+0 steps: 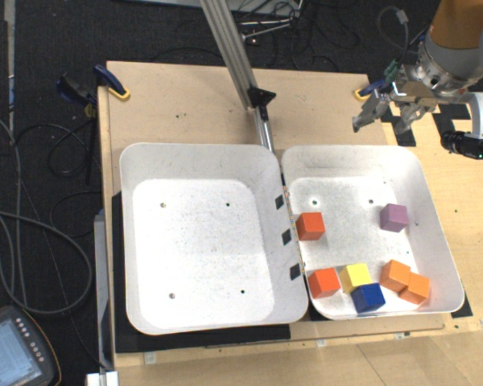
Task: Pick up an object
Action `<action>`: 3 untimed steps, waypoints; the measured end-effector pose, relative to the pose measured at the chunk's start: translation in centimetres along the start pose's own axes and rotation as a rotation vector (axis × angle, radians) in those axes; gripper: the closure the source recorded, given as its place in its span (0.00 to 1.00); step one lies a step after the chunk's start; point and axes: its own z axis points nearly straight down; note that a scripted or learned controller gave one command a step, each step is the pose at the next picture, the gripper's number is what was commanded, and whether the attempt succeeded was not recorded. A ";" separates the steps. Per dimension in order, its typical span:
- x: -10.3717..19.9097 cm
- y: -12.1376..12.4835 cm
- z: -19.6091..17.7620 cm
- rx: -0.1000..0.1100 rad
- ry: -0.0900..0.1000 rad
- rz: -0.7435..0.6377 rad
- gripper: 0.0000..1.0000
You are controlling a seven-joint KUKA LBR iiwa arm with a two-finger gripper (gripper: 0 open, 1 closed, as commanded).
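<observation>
The right bin (419,185) holds several small blocks. An orange block (310,226) lies near its left wall and a purple block (394,217) toward its right. Along the front edge sit a red-orange block (324,281), a yellow block (356,276), a blue block (369,297) and two orange blocks (406,281) touching each other. My gripper (384,116) hangs above the bench behind the right bin's far edge, open, with nothing between its fingers.
The left bin (145,175) lies beside the right one. A slanted metal pole (229,34) runs down to the bins' shared far corner. Blue-and-yellow clamps (109,80) grip the bench's far edge. Cables lie on the floor at left.
</observation>
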 end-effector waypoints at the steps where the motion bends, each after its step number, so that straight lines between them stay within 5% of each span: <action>1: 0.0 0.0 -0.3 -0.004 -0.001 -0.002 0.00; 3: -0.4 -0.6 11.3 0.000 0.000 0.001 0.00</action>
